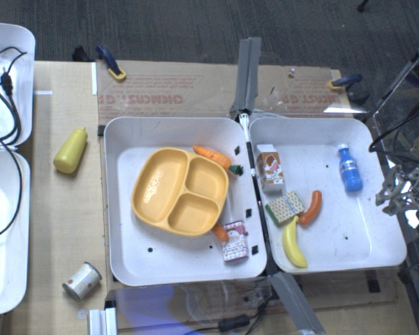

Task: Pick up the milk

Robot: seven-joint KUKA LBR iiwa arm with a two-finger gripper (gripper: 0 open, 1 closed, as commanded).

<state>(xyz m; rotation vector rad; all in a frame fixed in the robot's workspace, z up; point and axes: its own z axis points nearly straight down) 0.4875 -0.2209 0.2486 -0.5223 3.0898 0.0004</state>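
Milk: small white-and-brown milk carton (269, 169), lying in right white bin (384, 253), near its upper-left corner, just beside divider between bins.
Neighbours: green-and-white patterned packet (285, 207) below it, close but apart; orange-red sausage (311, 209) and yellow banana (292, 242) further down; blue plastic bottle (349, 168) well apart, to the right.
Look-alike: second small carton w/ pink-red print (234, 241) in left white bin (119, 208), by lower-right edge of yellow three-compartment plate (181, 191). Orange carrot (214, 155) at plate's top edge.
Arm: metallic gripper (396, 190) at right bin's right rim, well apart from milk; nothing seen between its tips.
Gripper state: too blurred to tell whether wide or narrow.
Step (est.): approach not begun; whole bin width left to cross.
Risk 1: program may go for look-alike carton in the other bin.
Risk 2: carton sits tight to bin wall, so one tip may hit rim/divider and grasp slips.
Risk 3: patterned packet close enough to get nudged or caught too.
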